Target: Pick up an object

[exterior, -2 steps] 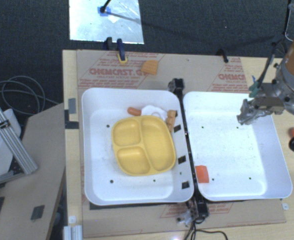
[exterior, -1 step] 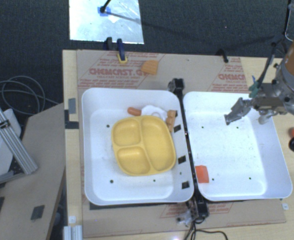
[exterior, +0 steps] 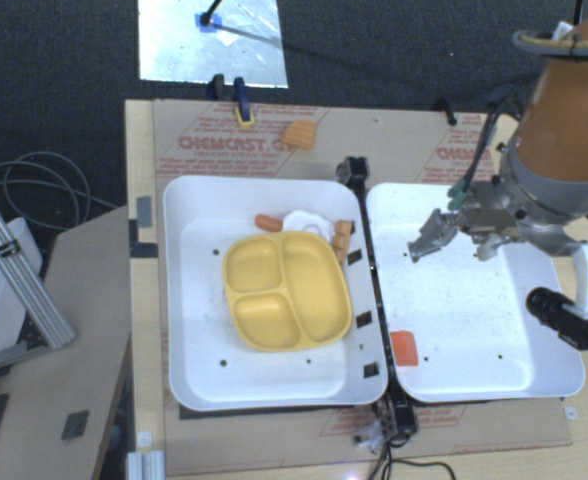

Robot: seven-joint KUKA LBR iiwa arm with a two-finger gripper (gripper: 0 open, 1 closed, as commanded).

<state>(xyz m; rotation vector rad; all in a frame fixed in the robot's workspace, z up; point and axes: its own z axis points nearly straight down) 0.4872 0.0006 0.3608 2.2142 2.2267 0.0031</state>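
1. The gripper (exterior: 426, 240) hangs over the right bin (exterior: 494, 368), in its upper-left part, near the divider between the two bins; its dark fingers point toward nine o'clock; nothing shows between them, and how wide they stand I cannot tell from this slant.
2. The nearest thing to pick is a small orange block (exterior: 403, 347), lying on the right bin's floor at about six o'clock from the gripper, close against that bin's left wall.
3. The block looks roughly square, with no clear long axis, so I judge finger orientation matters little; the wall beside it matters more, since one finger would have to fit between block and wall.
4. The rest of the right bin's floor, out toward three and five o'clock, is bare white, giving open room for a descent from that side.
5. The left bin (exterior: 189, 298) holds a yellow divided tray (exterior: 286, 293) at its centre; above it, toward twelve o'clock, lie a small orange sausage-shaped piece (exterior: 268, 223), a white piece (exterior: 307, 224) and a tan piece (exterior: 343, 236) near the divider.
6. These lie at about nine o'clock from the gripper, across the divider; the tan piece is the closest of them, yet crowded by tray and wall; I judge the orange block the easier target.
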